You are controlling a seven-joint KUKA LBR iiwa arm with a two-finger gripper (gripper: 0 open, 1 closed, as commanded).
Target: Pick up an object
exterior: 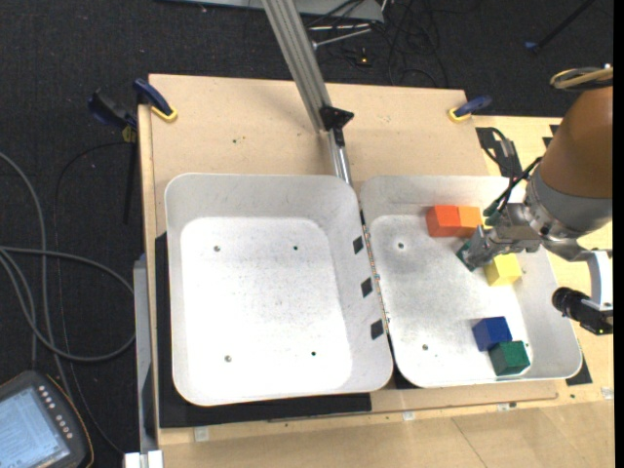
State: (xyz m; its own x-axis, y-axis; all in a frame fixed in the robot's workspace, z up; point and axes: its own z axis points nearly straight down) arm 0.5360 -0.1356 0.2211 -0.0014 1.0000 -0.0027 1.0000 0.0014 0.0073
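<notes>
Plywood desk [253,115] on dark carpet [58,47] carries 2 white bins. Right bin [429,359] holds an orange block [448,219], yellow block [503,268], blue block [490,331] and green block [509,358]. Gripper [480,252] hangs between orange and yellow blocks; whether it grips anything cannot be told.

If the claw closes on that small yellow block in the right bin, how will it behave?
The small yellow cube-shaped block looks rigid, so it probably won't deform. Its flat faces suggest sliding rather than rolling on the right white bin. It sits right beside the claw, apart from the orange block, so a push likely disturbs nothing else.
</notes>
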